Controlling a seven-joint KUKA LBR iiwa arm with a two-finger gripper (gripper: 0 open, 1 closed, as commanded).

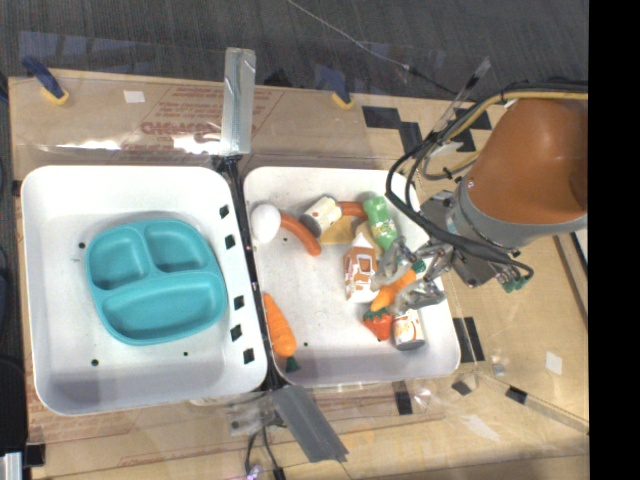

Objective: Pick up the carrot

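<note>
The main risk is a mix-up: the gripper (408, 280) sits low in the right bin (330, 373) among a tight cluster of toy food, with an orange piece (392, 290) right at its tip that may or may not be a carrot, while a plainer carrot (279, 325) lies well apart against the bin's left wall, near the front corner. A small can (408, 332), a red piece (378, 326) and a white carton (360, 271) crowd the tip, so closing here could pinch or drag a neighbour. Whether the fingers are open or closed, or hold anything, I cannot tell. The carrot by the wall is short, orange and tapered, lying lengthwise along the wall, which leaves little room on that side.
</note>
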